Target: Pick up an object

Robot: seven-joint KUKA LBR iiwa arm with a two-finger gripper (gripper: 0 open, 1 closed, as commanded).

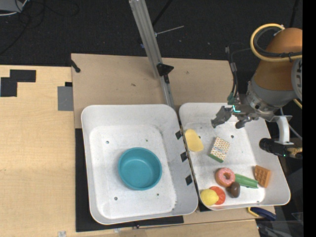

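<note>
Right now your hand (231, 117) hangs over the far part of the right bin (207, 111), with its two fingers spread apart and nothing between them. Your toys lie nearer the front: a yellow piece (193, 140), a checked block (220, 149), a pink donut (225, 177), a green stick (246, 181) and a waffle (262, 176). I think the checked block is your best pick, since it lies apart from the others. Line up over its middle, go straight down, then squeeze. Leave the blue bowl (140, 168) in the left bin (94, 117) alone.
</note>
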